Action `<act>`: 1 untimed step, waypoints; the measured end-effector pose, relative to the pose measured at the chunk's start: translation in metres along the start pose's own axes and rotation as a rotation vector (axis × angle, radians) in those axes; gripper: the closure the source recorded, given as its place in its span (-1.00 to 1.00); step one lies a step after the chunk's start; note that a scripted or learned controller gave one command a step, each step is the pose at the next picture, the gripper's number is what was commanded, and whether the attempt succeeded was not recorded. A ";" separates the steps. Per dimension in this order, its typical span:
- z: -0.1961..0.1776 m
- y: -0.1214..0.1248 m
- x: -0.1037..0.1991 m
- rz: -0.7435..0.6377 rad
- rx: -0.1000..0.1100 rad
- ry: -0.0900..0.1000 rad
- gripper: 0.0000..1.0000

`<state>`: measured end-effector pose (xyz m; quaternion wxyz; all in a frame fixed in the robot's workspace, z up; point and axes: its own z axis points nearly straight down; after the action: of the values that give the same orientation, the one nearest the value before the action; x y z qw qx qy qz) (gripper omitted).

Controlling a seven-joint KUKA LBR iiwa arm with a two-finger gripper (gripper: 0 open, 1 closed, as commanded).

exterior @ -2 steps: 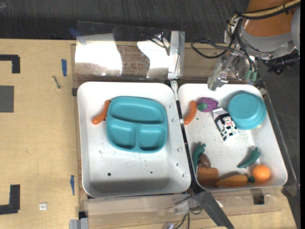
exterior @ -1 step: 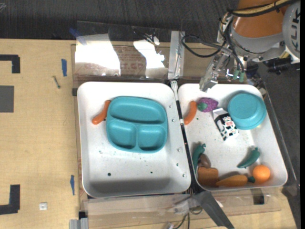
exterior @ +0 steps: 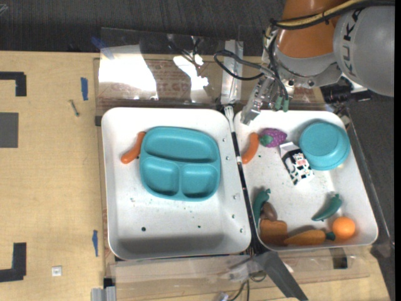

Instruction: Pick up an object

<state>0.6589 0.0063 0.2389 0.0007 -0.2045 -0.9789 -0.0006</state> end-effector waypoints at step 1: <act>-0.056 -0.013 -0.005 -0.060 -0.004 -0.015 1.00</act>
<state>0.6582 -0.0082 0.2950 -0.0071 -0.1752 -0.9845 -0.0011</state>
